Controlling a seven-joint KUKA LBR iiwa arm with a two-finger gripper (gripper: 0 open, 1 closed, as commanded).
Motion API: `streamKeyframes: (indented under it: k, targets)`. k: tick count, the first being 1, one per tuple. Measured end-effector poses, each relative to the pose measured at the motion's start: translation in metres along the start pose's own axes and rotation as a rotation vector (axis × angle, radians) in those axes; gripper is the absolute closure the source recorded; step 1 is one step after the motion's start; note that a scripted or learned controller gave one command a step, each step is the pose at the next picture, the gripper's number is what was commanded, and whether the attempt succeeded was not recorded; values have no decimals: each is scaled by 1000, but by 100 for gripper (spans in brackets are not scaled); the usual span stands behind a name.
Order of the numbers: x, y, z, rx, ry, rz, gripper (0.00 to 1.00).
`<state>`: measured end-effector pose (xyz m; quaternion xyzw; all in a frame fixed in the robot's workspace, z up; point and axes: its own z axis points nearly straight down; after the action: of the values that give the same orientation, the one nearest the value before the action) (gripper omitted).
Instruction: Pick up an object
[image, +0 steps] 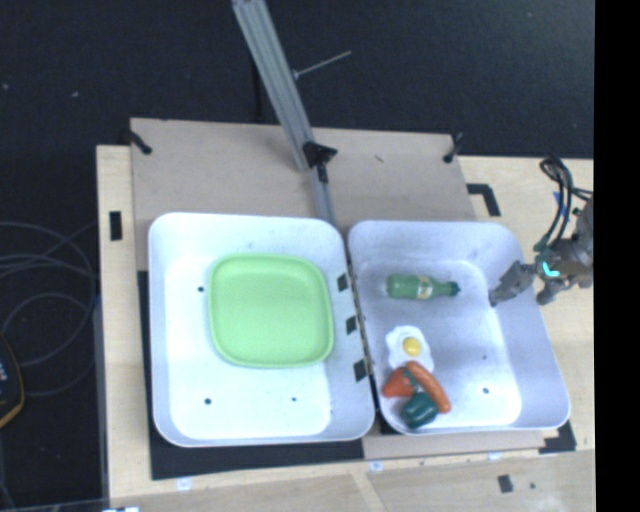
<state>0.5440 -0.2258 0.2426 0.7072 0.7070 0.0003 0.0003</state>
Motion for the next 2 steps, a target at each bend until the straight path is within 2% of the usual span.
streamKeyframes:
  k: [1, 2]
  targets:
    - [0, 0, 0, 0, 0, 0, 0]
    - [3, -1, 62, 5, 1, 0, 0]
